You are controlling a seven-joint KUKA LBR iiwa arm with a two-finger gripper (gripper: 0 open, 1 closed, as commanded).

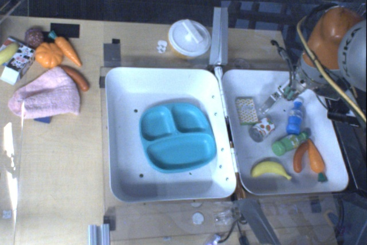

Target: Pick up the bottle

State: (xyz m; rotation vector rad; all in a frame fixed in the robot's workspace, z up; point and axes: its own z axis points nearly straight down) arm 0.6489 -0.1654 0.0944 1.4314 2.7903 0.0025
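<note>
Overhead, the grey arm with its orange band (331, 37) reaches in from the right and ends in a 2-finger gripper (278, 96) over the far part of the right white bin (338, 181). Whether the gripper is spread or pressed together cannot be told at this size; nothing is seen between its tips.

The small clear plastic bottle with a blue cap and blue label (295, 117) lies in the right bin, just right of and nearer than the gripper, apart from it. Its long axis runs roughly near-to-far with a slight lean, and the cap end points toward the far side.

Just near of it lies a green plastic bottle (288, 143), its long axis running left-to-right with a tilt, the right end raised toward the far side. To its left sits a small patterned can (261, 129), and farther left a green-and-tan mesh pouch (246, 110). A yellow toy banana (271, 169) lies at the near side, and an orange toy carrot (315, 159) beside a red-orange toy sausage (299, 159) lies to the right.

The left white bin (123, 181) holds a turquoise divided plate (178, 136) with 3 compartments. Beyond the bins stands a round white-lidded tub (190, 37). On the wooden bench (57, 169) at the far left lie a pink folded cloth (47, 94), a toy pumpkin (48, 54) and another toy carrot (69, 50).
</note>
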